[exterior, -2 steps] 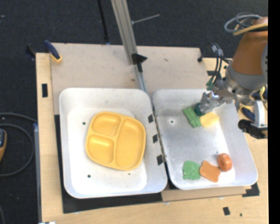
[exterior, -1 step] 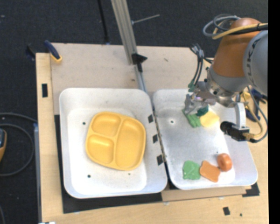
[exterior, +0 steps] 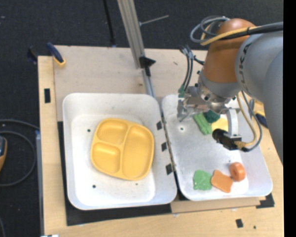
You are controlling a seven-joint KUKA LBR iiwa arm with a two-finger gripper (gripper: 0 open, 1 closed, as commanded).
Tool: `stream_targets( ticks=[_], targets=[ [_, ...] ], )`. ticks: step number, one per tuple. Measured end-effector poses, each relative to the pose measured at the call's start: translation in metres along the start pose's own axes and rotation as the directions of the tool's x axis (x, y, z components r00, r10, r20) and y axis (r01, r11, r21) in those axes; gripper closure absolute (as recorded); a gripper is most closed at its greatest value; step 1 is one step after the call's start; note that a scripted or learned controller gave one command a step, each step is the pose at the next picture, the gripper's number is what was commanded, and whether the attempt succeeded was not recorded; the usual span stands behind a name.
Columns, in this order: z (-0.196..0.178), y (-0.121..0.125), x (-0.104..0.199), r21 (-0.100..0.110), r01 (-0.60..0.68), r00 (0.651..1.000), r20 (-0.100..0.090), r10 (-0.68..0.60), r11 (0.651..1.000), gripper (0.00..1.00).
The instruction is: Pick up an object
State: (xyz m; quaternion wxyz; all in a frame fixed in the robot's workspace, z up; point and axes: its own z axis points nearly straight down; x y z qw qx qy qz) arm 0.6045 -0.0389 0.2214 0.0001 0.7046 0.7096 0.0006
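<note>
A long green piece [exterior: 203,124] is seen lying under the pincer [exterior: 195,107]; whether it is pinched cannot be told.

On the wooden bench [exterior: 103,68] two shallow white bins sit side by side, the left bin [exterior: 74,107] and the right bin [exterior: 259,179], almost touching along their inner edges. A yellow divided plate [exterior: 122,148] lies in the middle of the left bin. An aluminium post [exterior: 130,26] rises behind the bins, and a blue-and-yellow clamp [exterior: 55,54] grips the far left corner of the bench.
</note>
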Motion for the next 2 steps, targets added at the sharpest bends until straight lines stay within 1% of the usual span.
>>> stream_targets(
  ticks=[2],
  targets=[
    [0.005,0.016,0.108,0.0,0.001,1.0,-0.001,-0.001,1.0,1.0]
  ],
)
